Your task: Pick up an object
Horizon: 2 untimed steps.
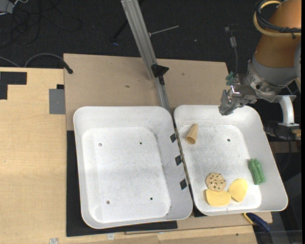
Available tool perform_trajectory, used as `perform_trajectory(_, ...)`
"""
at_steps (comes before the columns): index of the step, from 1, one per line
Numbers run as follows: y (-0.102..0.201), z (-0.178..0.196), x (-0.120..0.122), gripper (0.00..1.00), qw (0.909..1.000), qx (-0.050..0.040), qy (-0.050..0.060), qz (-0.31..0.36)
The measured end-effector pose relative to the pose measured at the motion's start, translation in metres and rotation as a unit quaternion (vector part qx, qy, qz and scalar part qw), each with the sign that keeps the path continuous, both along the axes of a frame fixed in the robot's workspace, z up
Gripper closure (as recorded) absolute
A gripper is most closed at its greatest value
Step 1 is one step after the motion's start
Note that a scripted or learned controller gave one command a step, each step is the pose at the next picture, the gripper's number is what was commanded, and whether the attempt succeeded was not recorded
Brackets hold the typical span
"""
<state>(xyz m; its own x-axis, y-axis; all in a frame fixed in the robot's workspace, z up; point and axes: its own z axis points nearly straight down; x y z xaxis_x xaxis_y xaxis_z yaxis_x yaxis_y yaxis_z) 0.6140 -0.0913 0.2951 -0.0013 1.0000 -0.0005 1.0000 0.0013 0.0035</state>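
The gripper [229,105] hangs over the far rim of the right shallow white bin [274,161], well apart from the small tan cone [192,133].

Even overhead light is falling on the bench, leaving the two white bins [127,117] looking bright, nearly washed out, while the floor [66,19] behind is sinking into darkness. Shadows are lying soft and short. The picture is showing slight grain and softness throughout.
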Motion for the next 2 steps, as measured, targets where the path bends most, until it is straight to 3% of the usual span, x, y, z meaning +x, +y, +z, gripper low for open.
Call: perform_trajectory(2, 0.097, -0.029, -0.023, 1.0, 1.0, 0.0009, 0.004, 0.001)
